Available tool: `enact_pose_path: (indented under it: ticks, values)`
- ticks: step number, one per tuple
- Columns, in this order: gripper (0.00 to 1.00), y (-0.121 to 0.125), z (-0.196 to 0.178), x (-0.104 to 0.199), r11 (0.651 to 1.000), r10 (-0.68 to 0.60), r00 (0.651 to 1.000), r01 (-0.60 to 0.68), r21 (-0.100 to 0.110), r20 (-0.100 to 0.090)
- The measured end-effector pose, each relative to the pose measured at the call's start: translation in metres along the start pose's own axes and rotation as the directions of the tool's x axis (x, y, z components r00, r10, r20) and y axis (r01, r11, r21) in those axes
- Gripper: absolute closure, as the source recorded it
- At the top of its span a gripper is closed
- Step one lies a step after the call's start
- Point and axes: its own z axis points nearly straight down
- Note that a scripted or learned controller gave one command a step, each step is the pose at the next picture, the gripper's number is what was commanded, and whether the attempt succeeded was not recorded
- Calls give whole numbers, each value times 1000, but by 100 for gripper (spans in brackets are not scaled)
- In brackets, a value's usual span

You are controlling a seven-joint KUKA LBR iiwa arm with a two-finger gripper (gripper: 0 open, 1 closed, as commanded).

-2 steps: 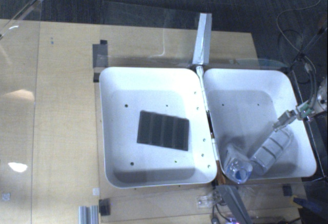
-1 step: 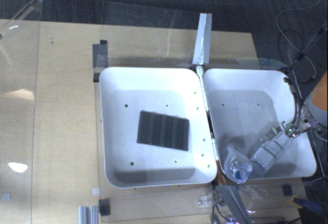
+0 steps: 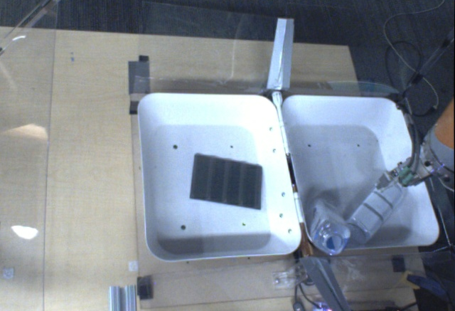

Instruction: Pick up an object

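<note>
A clear plastic bottle lies tilted in the front part of the right bin, its blue-tinted neck end toward the front left corner. My gripper reaches in from the right and sits at the bottle's upper right end, touching or just above it. A dark ribbed rectangular pad lies flat in the middle of the left bin.
The two bins meet at a shared rim with a grey upright bar behind it. Cables hang at the back right. Clamps and small fittings sit along the bench's front edge.
</note>
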Motion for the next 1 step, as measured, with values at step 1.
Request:
enact_pose_path:
  ticks: [1]
  values:
    - [0, 0, 0, 0, 1000, 0, 1000, 0, 0, 0]
